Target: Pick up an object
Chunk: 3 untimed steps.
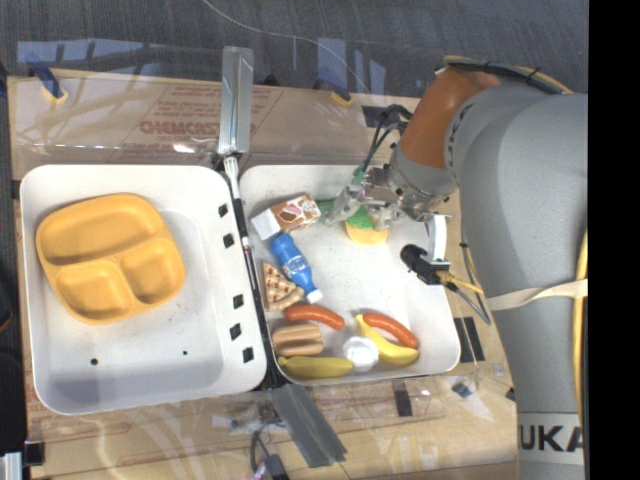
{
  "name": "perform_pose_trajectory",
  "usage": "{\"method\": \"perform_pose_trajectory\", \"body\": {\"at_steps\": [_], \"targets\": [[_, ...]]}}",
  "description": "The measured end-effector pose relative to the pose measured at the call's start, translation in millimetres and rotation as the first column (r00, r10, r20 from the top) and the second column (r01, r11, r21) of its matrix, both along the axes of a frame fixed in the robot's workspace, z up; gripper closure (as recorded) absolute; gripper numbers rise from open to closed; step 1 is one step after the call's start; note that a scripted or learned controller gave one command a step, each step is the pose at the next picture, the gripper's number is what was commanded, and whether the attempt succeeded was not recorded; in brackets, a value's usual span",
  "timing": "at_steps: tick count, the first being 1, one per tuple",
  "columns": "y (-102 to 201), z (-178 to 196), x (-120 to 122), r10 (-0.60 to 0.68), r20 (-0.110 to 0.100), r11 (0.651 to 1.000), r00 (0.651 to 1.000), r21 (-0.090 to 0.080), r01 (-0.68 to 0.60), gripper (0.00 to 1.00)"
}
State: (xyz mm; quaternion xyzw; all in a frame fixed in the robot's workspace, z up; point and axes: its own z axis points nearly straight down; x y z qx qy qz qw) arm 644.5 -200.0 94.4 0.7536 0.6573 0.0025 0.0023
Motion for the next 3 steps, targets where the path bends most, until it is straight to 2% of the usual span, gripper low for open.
{"method": "perform_pose_trajectory", "body": {"at_steps": [1, 2, 3], "targets": [[2, -2, 14, 0.020, -0.005, 1.000, 1.000, 0.000, -0.020, 0.00], [3, 5, 14, 0.027, -0.010, 1.000, 1.000, 0.001, -0.027, 1.00], [102, 96, 15, 0.100, -0.004, 0.995, 0.995, 0.002, -0.100, 1.00]]}}
